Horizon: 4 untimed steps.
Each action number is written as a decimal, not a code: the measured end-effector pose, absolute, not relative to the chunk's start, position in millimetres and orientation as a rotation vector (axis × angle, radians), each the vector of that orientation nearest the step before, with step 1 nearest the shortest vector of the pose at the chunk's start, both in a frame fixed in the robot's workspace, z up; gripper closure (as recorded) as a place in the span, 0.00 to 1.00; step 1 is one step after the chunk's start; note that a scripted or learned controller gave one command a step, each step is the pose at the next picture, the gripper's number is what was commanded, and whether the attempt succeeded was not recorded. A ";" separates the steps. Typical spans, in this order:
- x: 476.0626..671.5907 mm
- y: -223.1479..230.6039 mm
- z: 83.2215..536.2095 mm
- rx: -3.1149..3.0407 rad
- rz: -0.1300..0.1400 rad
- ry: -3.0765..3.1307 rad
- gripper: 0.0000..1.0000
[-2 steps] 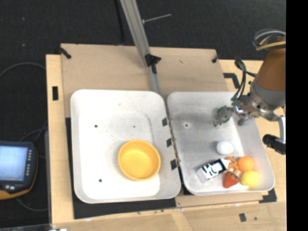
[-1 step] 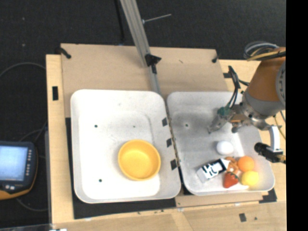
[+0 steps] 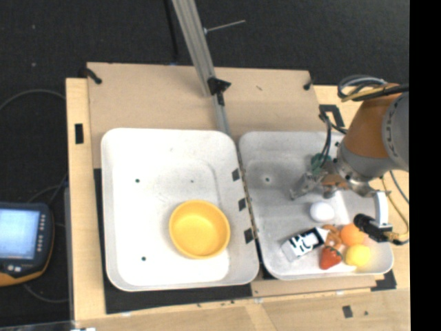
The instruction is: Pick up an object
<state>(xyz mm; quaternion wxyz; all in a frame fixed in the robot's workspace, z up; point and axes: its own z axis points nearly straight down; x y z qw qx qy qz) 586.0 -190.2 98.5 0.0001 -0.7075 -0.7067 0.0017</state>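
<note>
Above the right bin [image 3: 275, 157], the gripper [image 3: 311, 185], its state unclear, hangs beside a white ball [image 3: 322, 211].

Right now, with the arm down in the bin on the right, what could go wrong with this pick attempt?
The gripper sits just above the white ball without visibly holding it; a round object could roll away as the fingers close. The orange fruit, yellow fruit, strawberry and black-and-white box are packed tightly in the corner of the right bin, so a descent there might hit two items or the wall. The yellow bowl looks safely out of the way.
</note>
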 end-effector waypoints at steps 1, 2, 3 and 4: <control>587.7 -191.3 112.3 -2.231 -0.003 -2.220 1.00; 584.2 -185.7 160.3 -2.223 -0.005 -2.227 1.00; 585.8 -187.3 208.2 -2.223 -0.005 -2.229 1.00; 593.5 -133.9 221.7 -2.215 -0.006 -2.232 1.00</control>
